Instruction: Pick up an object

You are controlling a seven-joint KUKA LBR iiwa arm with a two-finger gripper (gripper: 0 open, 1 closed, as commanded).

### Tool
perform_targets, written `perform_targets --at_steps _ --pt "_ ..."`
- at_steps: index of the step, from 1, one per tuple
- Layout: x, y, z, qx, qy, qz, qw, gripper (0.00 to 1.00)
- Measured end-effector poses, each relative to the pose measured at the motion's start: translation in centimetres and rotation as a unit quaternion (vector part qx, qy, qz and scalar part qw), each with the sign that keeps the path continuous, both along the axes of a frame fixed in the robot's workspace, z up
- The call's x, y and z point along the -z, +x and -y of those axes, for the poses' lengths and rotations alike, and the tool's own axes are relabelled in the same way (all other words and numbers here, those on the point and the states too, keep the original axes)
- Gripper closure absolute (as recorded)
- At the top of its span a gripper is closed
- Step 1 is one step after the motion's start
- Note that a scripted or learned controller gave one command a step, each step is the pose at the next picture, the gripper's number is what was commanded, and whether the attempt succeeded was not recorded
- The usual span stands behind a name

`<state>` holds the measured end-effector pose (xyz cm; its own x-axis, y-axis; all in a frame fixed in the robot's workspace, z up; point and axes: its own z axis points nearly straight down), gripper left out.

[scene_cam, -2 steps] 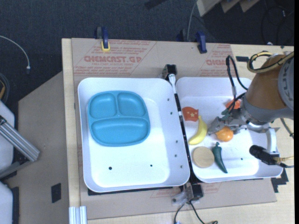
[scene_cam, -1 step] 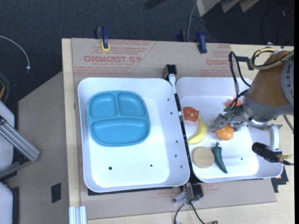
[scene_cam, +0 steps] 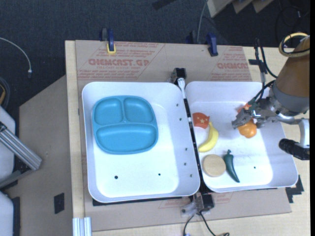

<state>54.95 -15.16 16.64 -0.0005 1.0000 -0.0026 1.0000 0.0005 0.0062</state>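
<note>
Gripper (scene_cam: 244,118) closed narrow around orange fruit (scene_cam: 248,130), low over right bin (scene_cam: 275,178), right of banana (scene_cam: 210,138); hold looks shallow on a round skin, so could slip out on lifting.

Both bins are white: the left bin (scene_cam: 93,146) carries a light blue divided plate (scene_cam: 126,124). The right bin (scene_cam: 266,173) carries a yellow banana (scene_cam: 210,138), a red piece (scene_cam: 201,119), a tan disc (scene_cam: 214,165), a dark green pepper (scene_cam: 231,166) and an orange fruit (scene_cam: 248,130). The counter (scene_cam: 78,73) is brown cardboard printed with red lettering.
</note>
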Motion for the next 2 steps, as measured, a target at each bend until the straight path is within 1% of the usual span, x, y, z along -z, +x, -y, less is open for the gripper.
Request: perform_targets --at_steps 1,2 --pt "-5.4 0.1 0.0 0.000 0.0002 0.000 1.0000 1.00" --pt "-9.7 0.3 -0.1 -0.001 -0.0001 0.000 1.0000 1.00"
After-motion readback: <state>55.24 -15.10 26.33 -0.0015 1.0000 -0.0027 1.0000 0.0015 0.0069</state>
